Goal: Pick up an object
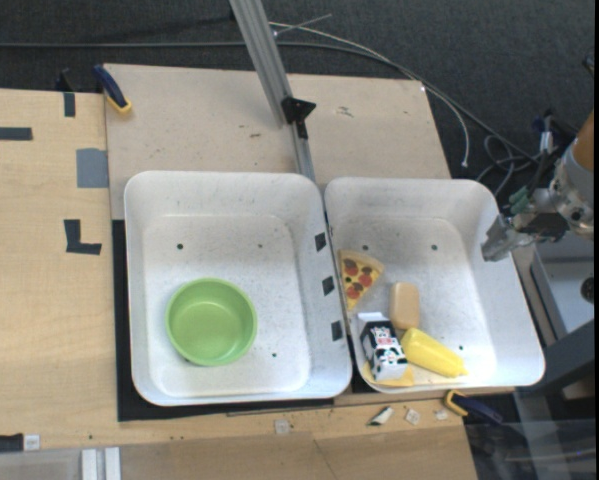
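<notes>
I am holding my gripper (501,240) over the right bin's (449,193) right rim; whether its fingers are open, I cannot tell. Toward the frame's lower middle, a pizza slice (359,274), tan block (406,305), yellow piece (432,353) and black-and-white carton (383,349) are lying in that bin. A green bowl (211,320) is sitting in the left bin (219,193).

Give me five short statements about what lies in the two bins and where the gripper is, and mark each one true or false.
1. The green bowl sits in the left bin. True.
2. The pizza slice toy lies in the left bin. False: it lies in the right bin, near that bin's left wall.
3. The gripper is at the right bin's right rim. True.
4. The yellow object is between the gripper's fingers. False: it lies on the bin floor, apart from the gripper.
5. The black-and-white carton lies beside the yellow object. True.
</notes>
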Robot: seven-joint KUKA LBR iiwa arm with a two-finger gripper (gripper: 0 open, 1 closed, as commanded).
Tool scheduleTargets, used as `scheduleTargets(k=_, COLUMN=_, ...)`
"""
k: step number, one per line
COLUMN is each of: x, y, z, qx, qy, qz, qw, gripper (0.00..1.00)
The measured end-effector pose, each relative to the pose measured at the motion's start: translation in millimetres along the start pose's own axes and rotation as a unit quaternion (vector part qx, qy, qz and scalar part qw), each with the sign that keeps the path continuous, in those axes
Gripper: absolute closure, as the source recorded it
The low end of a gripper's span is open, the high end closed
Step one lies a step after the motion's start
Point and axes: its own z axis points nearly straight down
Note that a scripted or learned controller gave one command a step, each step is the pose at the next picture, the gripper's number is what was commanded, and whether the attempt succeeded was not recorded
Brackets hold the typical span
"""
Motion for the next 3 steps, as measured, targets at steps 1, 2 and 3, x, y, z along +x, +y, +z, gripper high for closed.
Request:
scheduleTargets(k=1, x=0, y=0, z=0, qx=0.0, qy=0.0, qz=0.0, qw=1.0, gripper=0.0)
scheduleTargets(k=2, x=-3, y=1, z=67, qx=0.004, qy=0.0, qz=0.0, qw=1.0, gripper=0.0)
scheduleTargets(k=3, x=-10, y=4, z=127, qx=0.004, qy=0.0, qz=0.001, qw=1.0, gripper=0.0)
